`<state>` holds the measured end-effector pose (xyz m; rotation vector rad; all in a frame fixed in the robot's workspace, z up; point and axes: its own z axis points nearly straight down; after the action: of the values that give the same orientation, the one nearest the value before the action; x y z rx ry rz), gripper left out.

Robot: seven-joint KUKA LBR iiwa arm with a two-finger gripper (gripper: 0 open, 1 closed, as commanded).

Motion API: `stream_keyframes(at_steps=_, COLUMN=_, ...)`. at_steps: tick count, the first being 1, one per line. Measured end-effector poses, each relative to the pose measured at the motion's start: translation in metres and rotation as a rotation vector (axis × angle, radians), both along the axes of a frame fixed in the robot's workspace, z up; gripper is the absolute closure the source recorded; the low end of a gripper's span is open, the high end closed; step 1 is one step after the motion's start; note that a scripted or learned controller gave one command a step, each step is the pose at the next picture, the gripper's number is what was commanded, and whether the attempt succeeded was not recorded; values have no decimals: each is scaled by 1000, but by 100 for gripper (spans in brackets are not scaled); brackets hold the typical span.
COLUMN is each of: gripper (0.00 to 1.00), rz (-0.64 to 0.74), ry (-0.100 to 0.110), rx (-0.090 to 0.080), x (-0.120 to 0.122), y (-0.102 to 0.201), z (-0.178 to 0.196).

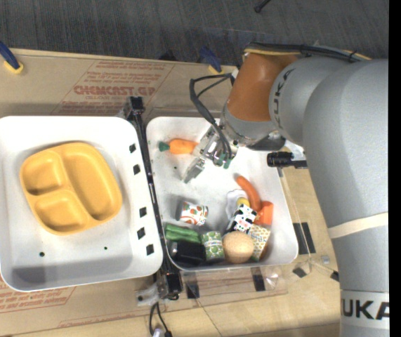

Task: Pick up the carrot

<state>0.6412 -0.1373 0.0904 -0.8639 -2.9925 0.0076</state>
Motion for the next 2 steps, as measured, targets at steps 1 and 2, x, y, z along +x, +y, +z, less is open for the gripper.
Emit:
stream_keyframes(at_steps=1, gripper=0, rz=-369, ry=6, rx=-5, x=1, y=-24, z=-4)
stream_keyframes(at_steps=2, gripper=100, rz=-361, ry=-17, rx=-9, x=7, y=-24, z=9)
